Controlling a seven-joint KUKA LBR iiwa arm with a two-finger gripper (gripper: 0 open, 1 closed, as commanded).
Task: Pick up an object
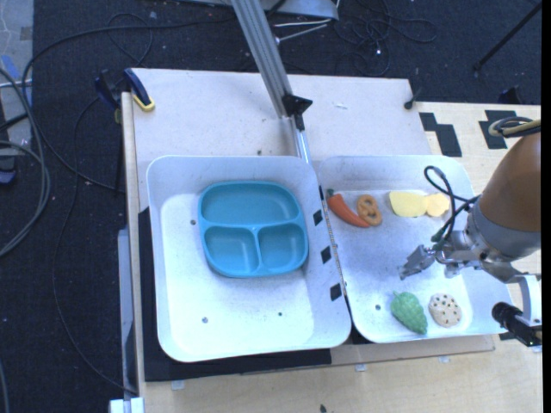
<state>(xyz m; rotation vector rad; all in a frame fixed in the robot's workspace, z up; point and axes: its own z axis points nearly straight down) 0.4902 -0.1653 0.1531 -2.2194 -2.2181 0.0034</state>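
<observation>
In the right bin [379, 256] lie an orange carrot [346, 210], a small brown pretzel [369, 206], a pale yellow slice [410, 203] with a yellow chip [437, 206] beside it, a green leafy piece [411, 311] and a round cookie [445, 310]. My gripper [417, 263] hangs over the bin's right middle, above and slightly left of the cookie, right of the bare bin floor. Nothing shows between its fingers. The arm comes in from the right edge.
The left bin [172, 317] holds a blue three-compartment tray [254, 228]. A metal pole [263, 41] slants down to the seam between the bins. Black clips [325, 256] sit along that seam. Cables lie on the dark floor behind.
</observation>
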